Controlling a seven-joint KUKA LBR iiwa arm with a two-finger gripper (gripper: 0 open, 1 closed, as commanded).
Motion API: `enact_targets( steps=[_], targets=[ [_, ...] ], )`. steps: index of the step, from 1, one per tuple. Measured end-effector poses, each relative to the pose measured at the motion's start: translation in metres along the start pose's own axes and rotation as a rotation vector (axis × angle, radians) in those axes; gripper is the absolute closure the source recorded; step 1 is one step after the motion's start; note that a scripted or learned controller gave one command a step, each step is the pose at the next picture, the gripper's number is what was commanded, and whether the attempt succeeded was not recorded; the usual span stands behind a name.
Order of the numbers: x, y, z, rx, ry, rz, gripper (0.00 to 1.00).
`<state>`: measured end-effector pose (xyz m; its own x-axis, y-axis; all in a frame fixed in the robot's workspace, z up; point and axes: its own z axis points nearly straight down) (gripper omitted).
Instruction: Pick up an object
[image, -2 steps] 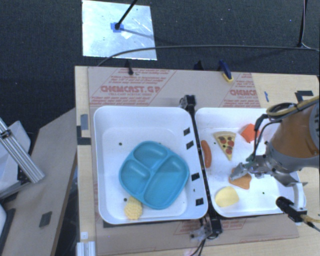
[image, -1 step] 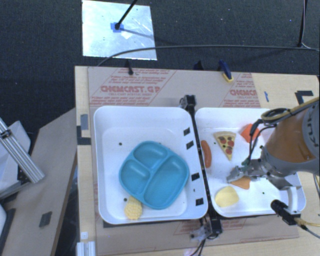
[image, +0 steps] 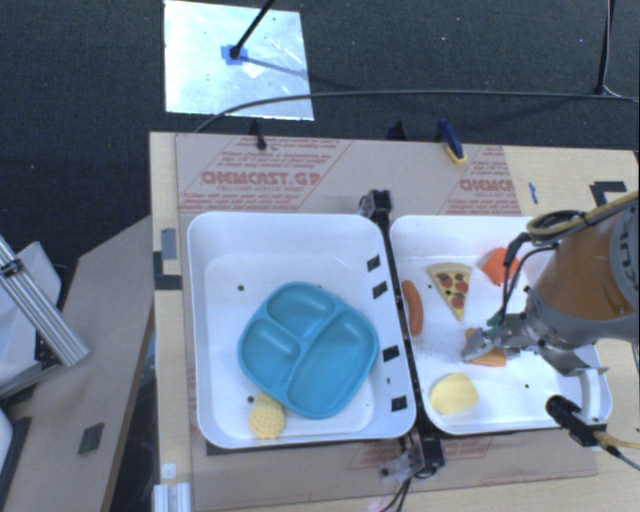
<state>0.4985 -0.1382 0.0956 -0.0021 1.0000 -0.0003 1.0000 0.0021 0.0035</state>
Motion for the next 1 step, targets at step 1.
enact_targets(
  steps=[1],
  targets=[
    [0.0072,-0.0019,-0.0598,-0.003,-0.001,-0.003,1.00]
  ],
)
